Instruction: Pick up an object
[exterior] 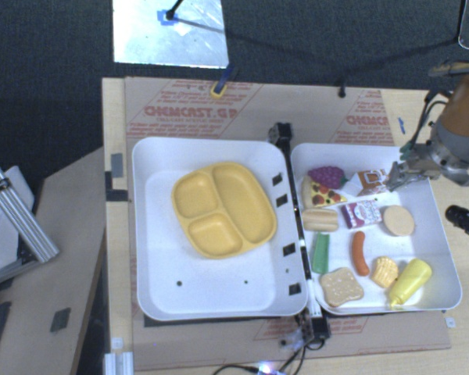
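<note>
**Hovering over the toy food: which piece to take, and how**

Reaching in from the right, the arm (457, 123) brings its hand (399, 176) low over the upper right part of the right bin (445, 233). Whether the hand is open or closed cannot be told at this size; nothing shows between its tips.

The candidates lie together in that bin: a purple grape bunch (326, 176), a pizza slice (322, 194), a small orange carton (371, 181) just beside the hand, a purple-and-white packet (360, 212), a round biscuit (399, 220), a bread roll (320, 220), a green stick (320, 253), a sausage (360, 253), a toast slice (342, 286), a corn piece (384, 271) and a yellow bottle (409, 280). The left bin (152, 233) holds a yellow divided plate (223, 209).

All look like light, hard plastic toys, probably smooth and apt to slip. The carton, nearest the hand, seems the likely target; its flat opposite sides should be pinched squarely. Rounded pieces such as the sausage would be better taken across the narrow middle.
</note>
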Robot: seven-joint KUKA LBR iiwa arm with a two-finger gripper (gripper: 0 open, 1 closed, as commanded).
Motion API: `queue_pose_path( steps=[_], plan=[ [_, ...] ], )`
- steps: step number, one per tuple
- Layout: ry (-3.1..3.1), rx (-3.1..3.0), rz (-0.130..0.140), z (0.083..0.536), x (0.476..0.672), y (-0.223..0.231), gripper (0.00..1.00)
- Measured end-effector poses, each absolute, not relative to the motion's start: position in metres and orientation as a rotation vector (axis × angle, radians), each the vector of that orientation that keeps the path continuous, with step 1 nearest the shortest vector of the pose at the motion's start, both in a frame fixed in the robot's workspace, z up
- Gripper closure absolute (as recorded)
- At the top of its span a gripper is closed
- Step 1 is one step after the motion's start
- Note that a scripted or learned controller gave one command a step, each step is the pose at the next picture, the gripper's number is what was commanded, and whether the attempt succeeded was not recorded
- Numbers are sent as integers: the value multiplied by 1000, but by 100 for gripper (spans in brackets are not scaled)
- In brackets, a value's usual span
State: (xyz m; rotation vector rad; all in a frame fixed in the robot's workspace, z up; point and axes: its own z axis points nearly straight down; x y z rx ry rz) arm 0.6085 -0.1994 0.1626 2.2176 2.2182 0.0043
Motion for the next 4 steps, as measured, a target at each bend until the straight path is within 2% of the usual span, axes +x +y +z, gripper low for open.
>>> queue_pose_path(
  steps=[1, 2, 3, 4],
  plan=[
    [2222, 2214, 4, 207, 606, -200, 100],
    [2223, 2214, 4, 226, 607, -200, 100],
    [2229, 2216, -1, 216, 581, -156, 100],
    [2232, 2213, 2, 228, 563, -109, 100]
  ],
)
